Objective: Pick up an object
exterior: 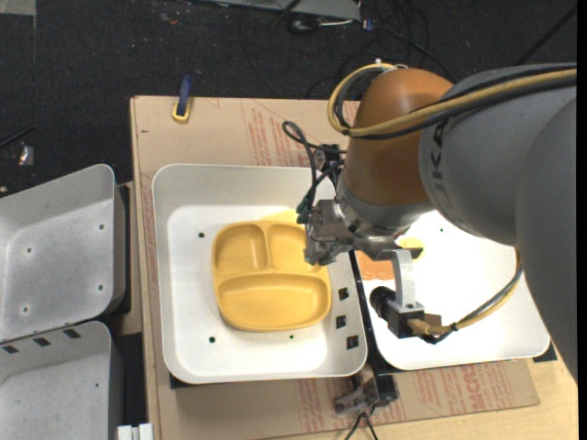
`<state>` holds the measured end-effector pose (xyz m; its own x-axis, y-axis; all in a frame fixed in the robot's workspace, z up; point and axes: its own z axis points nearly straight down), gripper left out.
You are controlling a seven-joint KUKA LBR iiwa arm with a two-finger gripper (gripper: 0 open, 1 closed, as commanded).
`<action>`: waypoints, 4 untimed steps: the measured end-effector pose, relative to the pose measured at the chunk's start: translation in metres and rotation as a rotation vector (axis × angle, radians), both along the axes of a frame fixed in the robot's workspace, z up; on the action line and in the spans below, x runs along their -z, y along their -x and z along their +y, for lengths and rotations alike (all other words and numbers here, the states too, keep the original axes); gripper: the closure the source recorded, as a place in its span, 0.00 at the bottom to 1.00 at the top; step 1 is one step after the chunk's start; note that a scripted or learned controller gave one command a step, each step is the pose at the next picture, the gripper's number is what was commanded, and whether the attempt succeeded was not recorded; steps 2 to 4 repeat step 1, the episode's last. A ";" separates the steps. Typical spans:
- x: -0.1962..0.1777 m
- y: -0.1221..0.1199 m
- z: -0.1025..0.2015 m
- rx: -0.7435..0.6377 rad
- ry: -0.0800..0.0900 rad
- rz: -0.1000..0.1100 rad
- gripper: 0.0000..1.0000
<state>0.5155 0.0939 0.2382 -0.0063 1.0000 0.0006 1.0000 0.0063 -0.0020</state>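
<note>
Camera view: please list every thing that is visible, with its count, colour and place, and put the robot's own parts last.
Divided plate: one, yellow, in the left bin.
Bins: two, white, side by side on the bench; left bin, right bin.
Clamp: one, blue and yellow, at the bench's far left corner.
Orange thing: one, partly hidden under the arm, in the right bin; cannot tell what it is.
Arm: one, grey with an orange band, over both bins.
Gripper: one, dark, at the plate's right edge.
</note>
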 end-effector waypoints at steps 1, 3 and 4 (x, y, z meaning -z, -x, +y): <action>0.000 0.000 -0.002 0.004 0.001 -0.001 0.00; 0.000 0.000 -0.002 0.004 0.001 -0.001 0.00; 0.000 0.000 -0.002 0.004 0.001 -0.001 0.00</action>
